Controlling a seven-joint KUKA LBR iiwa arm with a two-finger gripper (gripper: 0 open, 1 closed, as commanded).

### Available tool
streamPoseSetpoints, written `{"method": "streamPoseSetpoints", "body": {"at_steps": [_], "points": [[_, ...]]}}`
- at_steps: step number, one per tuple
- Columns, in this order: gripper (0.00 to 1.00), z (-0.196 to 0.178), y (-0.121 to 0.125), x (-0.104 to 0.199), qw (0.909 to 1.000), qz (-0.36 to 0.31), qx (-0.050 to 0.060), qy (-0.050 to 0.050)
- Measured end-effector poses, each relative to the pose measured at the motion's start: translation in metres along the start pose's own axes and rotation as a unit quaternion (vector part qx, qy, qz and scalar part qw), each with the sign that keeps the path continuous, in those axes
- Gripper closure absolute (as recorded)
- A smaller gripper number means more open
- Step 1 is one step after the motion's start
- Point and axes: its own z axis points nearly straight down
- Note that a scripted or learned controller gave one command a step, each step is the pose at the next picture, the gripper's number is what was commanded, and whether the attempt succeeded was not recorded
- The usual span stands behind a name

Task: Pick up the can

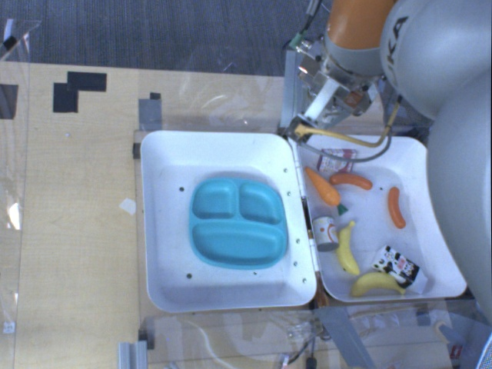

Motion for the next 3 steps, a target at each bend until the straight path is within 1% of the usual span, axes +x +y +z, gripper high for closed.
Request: {"method": "streamPoseSetpoints", "body": {"at_steps": [1,2,3], "points": [[1.00,-0.027,-0.058,0.073,0.9958,-0.091,0.000,0.000],[1.00,-0.096,-0.065,0.067,0.9632,-0.269,-0.001,0.001],[1.00,-0.038,-0.096,0.107,0.9341,-0.357,0.000,0.000]]}}
